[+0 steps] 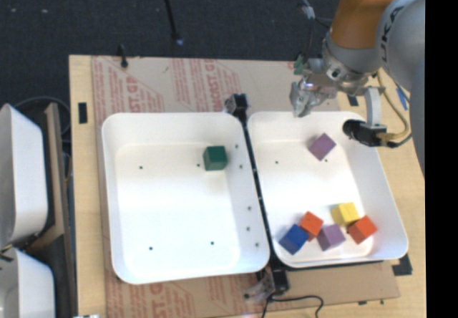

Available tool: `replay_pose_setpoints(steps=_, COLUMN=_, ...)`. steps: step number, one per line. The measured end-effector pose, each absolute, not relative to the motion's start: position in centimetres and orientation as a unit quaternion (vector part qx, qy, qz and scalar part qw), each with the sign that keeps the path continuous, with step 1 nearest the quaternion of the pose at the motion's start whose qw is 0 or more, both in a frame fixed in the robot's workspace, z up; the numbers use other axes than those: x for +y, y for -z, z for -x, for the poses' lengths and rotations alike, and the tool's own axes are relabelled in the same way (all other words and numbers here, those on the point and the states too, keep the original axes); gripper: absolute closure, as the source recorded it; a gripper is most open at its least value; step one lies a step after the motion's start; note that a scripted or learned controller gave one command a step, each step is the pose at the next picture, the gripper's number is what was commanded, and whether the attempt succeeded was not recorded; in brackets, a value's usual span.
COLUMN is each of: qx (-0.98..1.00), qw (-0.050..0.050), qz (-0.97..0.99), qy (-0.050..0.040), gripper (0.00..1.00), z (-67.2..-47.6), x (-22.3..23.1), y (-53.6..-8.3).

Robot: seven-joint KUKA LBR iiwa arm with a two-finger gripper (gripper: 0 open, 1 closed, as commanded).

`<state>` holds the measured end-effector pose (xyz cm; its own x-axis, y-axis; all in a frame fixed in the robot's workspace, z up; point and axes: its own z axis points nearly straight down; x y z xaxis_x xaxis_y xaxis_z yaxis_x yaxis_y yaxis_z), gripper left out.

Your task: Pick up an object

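Just below my jaws (306, 100), whose opening I cannot tell, sits the purple cube (322, 146): probably light, rigid; grip opposite flat faces.

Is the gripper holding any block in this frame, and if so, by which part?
Nothing is held. The gripper hangs over the far edge of the right bin, no block between its fingers; the nearest purple block lies apart on the bin floor.

The grey arm (401, 19) enters from the upper right, its orange band (365, 1) bulging just above the wrist. From there the wrist angles down and to the left, ending in the hand (303, 103), which points downward. Cables loop over the top of the arm near the band.
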<state>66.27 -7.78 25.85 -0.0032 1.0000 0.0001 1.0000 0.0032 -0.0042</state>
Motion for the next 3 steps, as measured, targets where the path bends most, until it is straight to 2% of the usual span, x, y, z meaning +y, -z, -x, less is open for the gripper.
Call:
replay_pose_setpoints(steps=1, qx=-0.708, qw=0.002, qz=0.706, qy=-0.0019, gripper=1.00, z=-64.4, x=-2.6, y=-24.3)
replay_pose_setpoints(steps=3, qx=-0.709, qw=0.001, qz=0.706, qy=-0.0016, gripper=1.00, z=-59.8, x=6.6, y=-25.3)
